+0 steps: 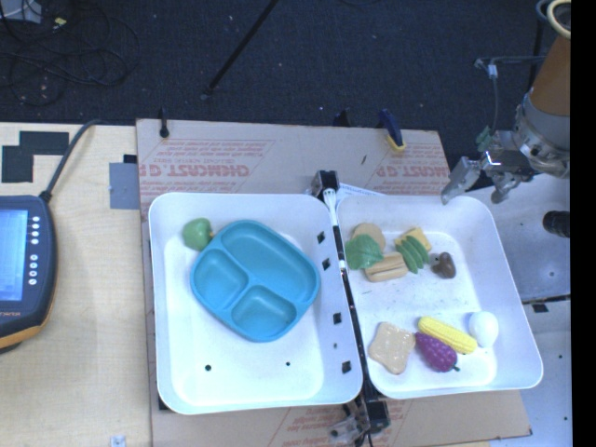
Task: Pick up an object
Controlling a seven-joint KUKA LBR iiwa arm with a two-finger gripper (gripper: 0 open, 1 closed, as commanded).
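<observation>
Purple grapes [436, 352], corn [448, 334], toast [391, 346] lie loose in right bin [507, 277], well below-left of claw [477, 182]. Claw parked over bin's far corner, fingers spread wide, holding nothing; pick not begun.

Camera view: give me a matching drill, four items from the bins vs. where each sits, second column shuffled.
Items:
1. blue divided plate
2. white egg
3. green ball
4. purple grapes

Places:
A. left bin, far-left corner, beside the plate
B. right bin, near edge, just under the yellow corn
C. middle of the left bin
D. right bin, by its right wall

Pairs: 1-C, 2-D, 3-A, 4-B
</observation>
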